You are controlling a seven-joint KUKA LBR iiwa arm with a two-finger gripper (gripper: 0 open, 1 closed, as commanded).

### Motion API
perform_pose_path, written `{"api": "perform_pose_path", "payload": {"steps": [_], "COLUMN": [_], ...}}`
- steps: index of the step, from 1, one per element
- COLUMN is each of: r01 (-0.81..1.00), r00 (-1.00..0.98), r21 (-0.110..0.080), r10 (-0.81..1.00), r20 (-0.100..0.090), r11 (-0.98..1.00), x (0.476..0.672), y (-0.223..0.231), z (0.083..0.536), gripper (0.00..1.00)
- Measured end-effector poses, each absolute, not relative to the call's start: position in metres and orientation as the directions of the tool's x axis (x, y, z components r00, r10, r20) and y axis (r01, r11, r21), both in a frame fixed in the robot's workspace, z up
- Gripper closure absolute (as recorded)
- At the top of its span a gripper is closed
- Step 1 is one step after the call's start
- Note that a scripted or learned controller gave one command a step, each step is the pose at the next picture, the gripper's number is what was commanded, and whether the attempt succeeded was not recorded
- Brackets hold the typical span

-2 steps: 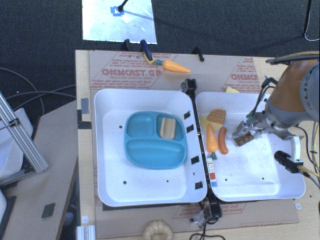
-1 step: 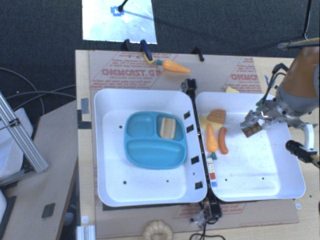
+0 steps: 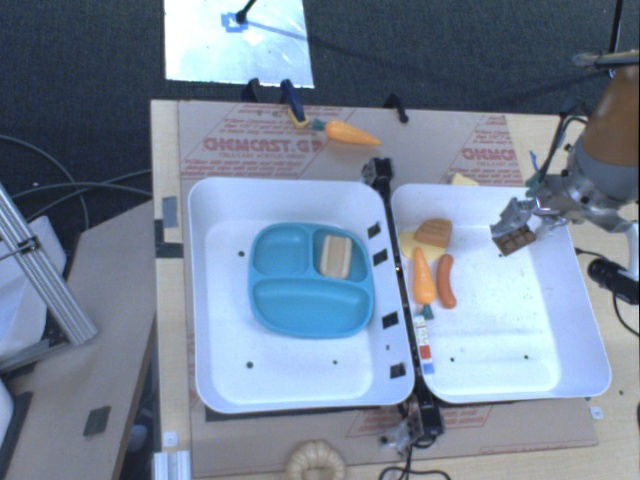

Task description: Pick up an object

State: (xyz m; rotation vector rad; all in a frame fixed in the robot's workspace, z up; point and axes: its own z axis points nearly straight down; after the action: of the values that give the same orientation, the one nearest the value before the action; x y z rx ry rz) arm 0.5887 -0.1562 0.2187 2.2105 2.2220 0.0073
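Left bin (image 3: 215,298): a blue divided plate (image 3: 300,303) lies near its middle. A tan bread slice (image 3: 335,256) sits in the plate's far right compartment.

Surface (image 3: 250,138) beyond the bins: an orange toy carrot (image 3: 345,133) lies just past the left bin's far rim, next to a blue-and-yellow item (image 3: 294,104) I cannot identify.

Right bin (image 3: 540,368): at its left side, close together, lie a brown bread-like piece (image 3: 433,233), a second carrot (image 3: 424,279) and a red sausage (image 3: 445,281) just to its right. A pale yellow piece (image 3: 407,241) shows beside the brown one.

Gripper (image 3: 522,230): positioned over the far right part of the right bin, the arm entering from the right. A small dark brown block (image 3: 514,239) sits at the fingers' tips, apparently pinched between them and raised off the bin floor, well apart from the other items.
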Motion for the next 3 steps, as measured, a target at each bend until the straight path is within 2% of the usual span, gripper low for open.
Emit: {"api": "perform_pose_path", "payload": {"steps": [1, 2, 3], "r01": [1.000, 1.000, 1.000], "r00": [-0.005, -0.008, -0.010], "r21": [0.003, -0.001, 0.001], "r10": [1.000, 1.000, 1.000], "r20": [0.000, 0.002, 0.003], "r11": [0.005, 0.008, 0.010], "x": [0.590, 0.561, 0.545], "y": [-0.156, -0.109, -0.054], "z": [0.225, 0.218, 0.231], "gripper": [1.00, 1.00, 1.00]}}
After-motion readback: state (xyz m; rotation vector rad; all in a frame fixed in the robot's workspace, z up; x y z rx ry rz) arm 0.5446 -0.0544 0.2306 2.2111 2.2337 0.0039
